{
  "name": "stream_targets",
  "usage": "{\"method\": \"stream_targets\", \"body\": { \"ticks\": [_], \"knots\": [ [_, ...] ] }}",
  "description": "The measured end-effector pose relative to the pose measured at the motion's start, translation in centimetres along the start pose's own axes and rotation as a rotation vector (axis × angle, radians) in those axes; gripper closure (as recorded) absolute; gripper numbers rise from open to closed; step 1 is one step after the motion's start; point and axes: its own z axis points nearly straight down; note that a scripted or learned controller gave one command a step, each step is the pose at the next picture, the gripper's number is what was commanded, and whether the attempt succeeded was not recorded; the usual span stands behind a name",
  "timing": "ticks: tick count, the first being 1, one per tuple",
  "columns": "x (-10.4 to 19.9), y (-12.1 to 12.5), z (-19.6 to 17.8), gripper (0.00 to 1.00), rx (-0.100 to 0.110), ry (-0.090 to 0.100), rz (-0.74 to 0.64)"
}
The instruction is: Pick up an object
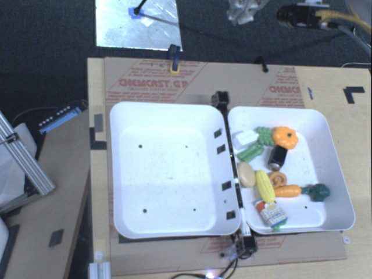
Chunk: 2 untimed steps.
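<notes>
Clearly printed board [157, 81], red "CHEMCAST GP", repeated upside-down

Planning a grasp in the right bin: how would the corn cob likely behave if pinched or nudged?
The corn cob looks like a rounded, elongated toy, so it would probably roll sideways when nudged. Its glossy look suggests smooth plastic, likely light and a bit slippery. It lies tight between the potato and carrot, so neighbours may shift.

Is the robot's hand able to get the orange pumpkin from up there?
Probably yes. The hand hangs high beyond the bins, and the pumpkin lies uncovered in the right bin, with only the green veggie touching its side.
</notes>
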Motion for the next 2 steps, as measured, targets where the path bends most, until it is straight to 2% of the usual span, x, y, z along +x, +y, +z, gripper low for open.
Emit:
{"method": "stream_targets", "body": {
  "ticks": [2],
  "knots": [
    [4.8,0.0,0.9,1.0,0.004,0.0,0.0]
  ]
}}
